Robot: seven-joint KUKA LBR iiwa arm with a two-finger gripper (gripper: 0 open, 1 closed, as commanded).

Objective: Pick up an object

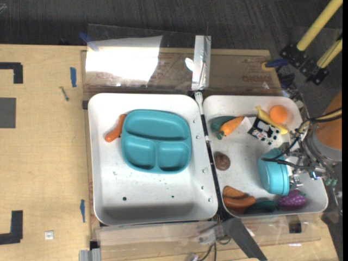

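At the right bin's right edge, the two-finger gripper (296, 165), its state untellable, sits just right of the upright teal plastic cup (273, 176).

A teal cup (274, 176) lies on its side in the right bin (239, 105), near purple grapes (292, 200).

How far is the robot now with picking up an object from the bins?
Done: the arm has reached the right bin, with the gripper low by the teal cup. In hand: nothing visibly lifted; the cup and the purple grapes lie in the bin. Left: a clear grasp and the lift.
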